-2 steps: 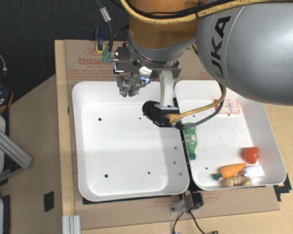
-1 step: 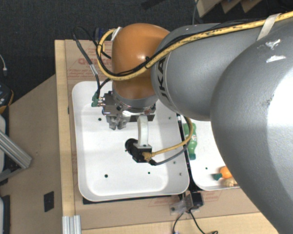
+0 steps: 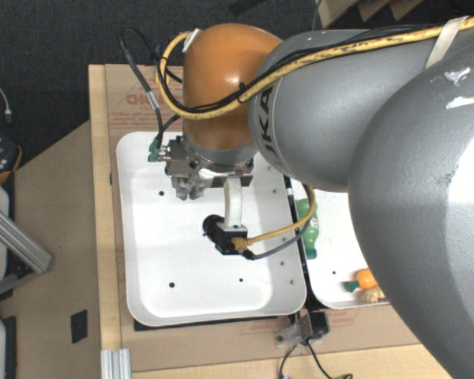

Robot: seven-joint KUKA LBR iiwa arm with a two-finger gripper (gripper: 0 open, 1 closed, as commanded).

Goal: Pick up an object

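My gripper hangs over the back half of the left white bin, pointing down at its bare floor, and I see nothing in it. In the right bin a green object lies along the left wall. An orange object with a small teal piece beside it sits near that bin's front edge. The grey arm hides most of the right bin.
The bins stand side by side on a brown bench, split by a dark divider. The arm's large grey body covers the right and upper part of the view. A small green bit shows beside the wrist.
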